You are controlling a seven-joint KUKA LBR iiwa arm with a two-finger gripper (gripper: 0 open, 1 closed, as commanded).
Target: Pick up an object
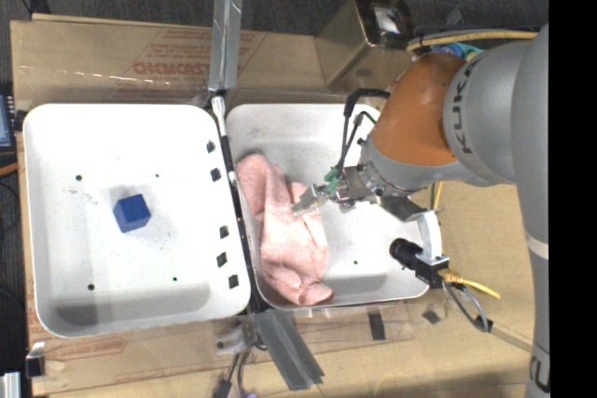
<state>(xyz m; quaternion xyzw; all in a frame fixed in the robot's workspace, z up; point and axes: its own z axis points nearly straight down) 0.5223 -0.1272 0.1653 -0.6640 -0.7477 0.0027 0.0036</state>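
Observation:
A crumpled pink cloth [283,233] lies along the left side of the right bin [373,289], reaching from its middle to its front wall. My gripper [311,199] hangs low over the cloth's right edge, its metal tips touching or just above the fabric. Whether the tips hold any cloth cannot be made out. A small blue cube [132,212] sits in the left bin [56,294], left of its middle and far from the gripper.
A divider with black clips [227,219] runs between the two bins. The arm's orange and grey wrist [424,121] covers the right bin's back right corner. A brown box [364,37] stands behind the bins on cardboard.

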